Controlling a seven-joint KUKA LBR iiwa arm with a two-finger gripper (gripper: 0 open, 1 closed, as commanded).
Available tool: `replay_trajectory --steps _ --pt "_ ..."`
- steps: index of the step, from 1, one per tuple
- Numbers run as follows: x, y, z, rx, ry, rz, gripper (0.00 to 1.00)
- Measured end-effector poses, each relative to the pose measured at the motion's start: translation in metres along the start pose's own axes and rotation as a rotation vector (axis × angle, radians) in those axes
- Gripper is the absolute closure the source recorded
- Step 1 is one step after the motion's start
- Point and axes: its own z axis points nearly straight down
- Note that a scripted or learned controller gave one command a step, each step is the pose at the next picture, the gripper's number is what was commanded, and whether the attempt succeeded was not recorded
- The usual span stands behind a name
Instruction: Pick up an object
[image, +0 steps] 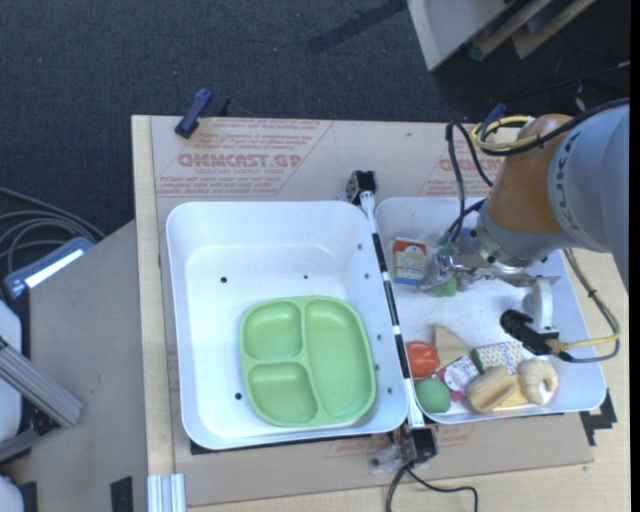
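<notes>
Right bin (590, 395): fingers (441, 272) low beside small carton (408, 260); apart or together, cannot tell.

Grey rounded arm (598, 170), broad orange band (525, 185) above wrist, black and yellow cables alongside

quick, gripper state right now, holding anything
gripper: cannot be told; it is low in the right bin, beside the small carton, with nothing visibly held.
</notes>
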Motion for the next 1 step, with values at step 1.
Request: replay_trajectory --steps 1 --pt "0.0619 -0.0322 -0.0906 0.0 0.001 -0.001 1.0"
